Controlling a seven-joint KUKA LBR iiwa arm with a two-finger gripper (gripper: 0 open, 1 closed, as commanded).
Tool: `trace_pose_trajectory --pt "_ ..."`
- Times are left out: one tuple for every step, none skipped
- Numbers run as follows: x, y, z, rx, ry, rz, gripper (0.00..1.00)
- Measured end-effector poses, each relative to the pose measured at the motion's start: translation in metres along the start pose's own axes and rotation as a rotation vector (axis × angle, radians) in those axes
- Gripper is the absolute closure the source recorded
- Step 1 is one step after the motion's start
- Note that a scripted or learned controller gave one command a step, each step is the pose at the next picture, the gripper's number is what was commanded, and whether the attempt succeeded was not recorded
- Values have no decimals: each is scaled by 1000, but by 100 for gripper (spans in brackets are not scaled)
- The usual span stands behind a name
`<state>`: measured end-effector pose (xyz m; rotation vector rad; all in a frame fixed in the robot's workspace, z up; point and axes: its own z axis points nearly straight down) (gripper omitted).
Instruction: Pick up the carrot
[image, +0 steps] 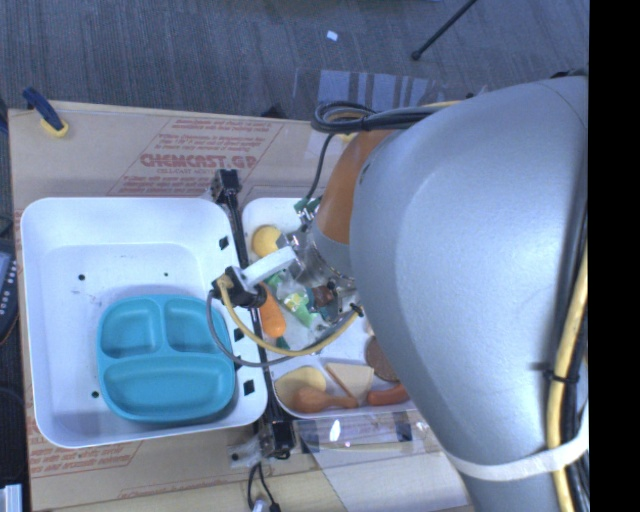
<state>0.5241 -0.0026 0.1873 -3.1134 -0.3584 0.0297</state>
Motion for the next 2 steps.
trace_pose_trajectory --pt "0 0 0 0 0 0 0" --pt "0 0 0 0 0 0 0"
